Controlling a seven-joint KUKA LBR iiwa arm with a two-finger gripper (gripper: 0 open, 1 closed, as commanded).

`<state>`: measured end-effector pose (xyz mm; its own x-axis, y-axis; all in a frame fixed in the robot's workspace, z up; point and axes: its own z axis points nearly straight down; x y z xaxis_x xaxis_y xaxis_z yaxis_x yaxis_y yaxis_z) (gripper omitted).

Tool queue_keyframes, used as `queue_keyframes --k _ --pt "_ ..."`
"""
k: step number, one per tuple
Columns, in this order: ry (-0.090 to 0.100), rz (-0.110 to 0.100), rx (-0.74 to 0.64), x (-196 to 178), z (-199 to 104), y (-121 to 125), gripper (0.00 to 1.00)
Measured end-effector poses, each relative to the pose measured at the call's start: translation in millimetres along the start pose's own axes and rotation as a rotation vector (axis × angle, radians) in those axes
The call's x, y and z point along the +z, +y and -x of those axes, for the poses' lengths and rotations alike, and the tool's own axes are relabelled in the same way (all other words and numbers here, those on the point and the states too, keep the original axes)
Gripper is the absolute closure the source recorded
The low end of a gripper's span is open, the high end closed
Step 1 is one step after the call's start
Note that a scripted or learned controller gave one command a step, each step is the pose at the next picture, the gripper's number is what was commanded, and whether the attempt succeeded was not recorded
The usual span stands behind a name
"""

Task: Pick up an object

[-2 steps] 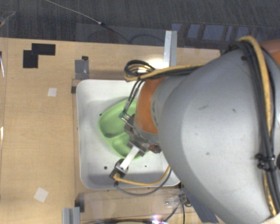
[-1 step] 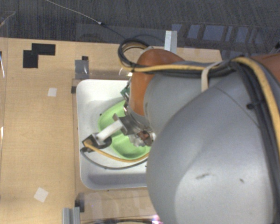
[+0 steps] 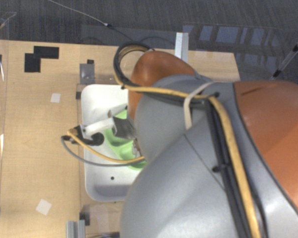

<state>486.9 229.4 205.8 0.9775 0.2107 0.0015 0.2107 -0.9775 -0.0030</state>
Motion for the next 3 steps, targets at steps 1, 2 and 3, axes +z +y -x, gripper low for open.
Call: queue_keyframes --k 1,2,3 --pt "-0.003 0.002 -0.325 18.2 -0.6 -5.3 1.00" --pt "0.000 0.000 0.009 12.0 -1.4 -5.1 1.00" --pt "-0.002 0.002 -0.581 0.0 3.5 16.2 1.00"
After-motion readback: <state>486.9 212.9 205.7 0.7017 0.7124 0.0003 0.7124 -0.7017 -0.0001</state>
